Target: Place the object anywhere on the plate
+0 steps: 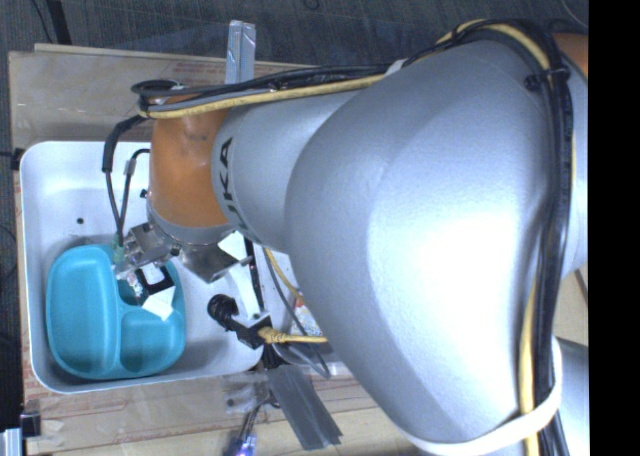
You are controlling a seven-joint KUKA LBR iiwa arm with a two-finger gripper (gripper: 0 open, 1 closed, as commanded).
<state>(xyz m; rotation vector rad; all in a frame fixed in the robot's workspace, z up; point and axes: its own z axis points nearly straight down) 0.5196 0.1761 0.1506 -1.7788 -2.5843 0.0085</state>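
Starting at the counter's left end, the white bin [40, 184] carries the blue plate [95, 319] in its near-left corner, a divided dish. Just right of it, over the plate's right rim, the end effector [140, 274] hangs with a small teal object [131, 289] at its tip; whether it grips the object, or how it is set, I cannot tell. Lowering slowly, centred over a compartment rather than the rim, seems wisest, releasing only once low. The grey arm [400, 244] covers the counter's right side.

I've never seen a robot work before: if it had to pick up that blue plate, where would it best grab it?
Probably the blue plate's raised outer rim at its left edge, coming straight down from above. The plate lies flat in the white bin, and the tool already hangs over its right side.
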